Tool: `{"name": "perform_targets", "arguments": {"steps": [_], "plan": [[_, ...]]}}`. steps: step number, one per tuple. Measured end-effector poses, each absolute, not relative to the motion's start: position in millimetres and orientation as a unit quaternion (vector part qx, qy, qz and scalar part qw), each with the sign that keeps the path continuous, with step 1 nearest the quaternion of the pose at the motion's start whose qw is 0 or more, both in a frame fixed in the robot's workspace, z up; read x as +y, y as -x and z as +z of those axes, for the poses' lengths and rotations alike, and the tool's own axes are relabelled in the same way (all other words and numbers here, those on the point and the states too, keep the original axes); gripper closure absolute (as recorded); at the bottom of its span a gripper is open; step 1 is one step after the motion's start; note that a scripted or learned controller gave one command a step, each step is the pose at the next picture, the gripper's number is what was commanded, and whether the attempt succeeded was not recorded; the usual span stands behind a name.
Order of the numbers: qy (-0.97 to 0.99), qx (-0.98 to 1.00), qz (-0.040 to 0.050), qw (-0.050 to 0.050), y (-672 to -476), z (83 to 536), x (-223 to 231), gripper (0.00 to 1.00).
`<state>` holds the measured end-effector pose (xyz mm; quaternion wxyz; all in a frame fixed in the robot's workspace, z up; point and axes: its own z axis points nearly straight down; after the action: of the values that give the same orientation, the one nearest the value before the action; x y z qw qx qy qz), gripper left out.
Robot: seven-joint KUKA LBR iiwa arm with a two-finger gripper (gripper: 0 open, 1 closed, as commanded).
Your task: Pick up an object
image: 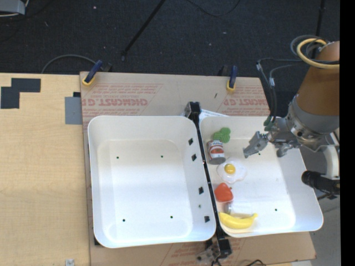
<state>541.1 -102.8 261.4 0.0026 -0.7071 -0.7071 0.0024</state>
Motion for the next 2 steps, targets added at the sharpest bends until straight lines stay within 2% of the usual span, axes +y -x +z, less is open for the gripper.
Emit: {"name": "perform_targets", "arguments": {"steps": [1,2], "plan": [[0.707,-0.707,0.0003,0.0,-542.1,264.3,-102.8,0.0],[0.707,-0.707,0.0019,0.002,-535.4,203.0,-101.6,0.0]]}}
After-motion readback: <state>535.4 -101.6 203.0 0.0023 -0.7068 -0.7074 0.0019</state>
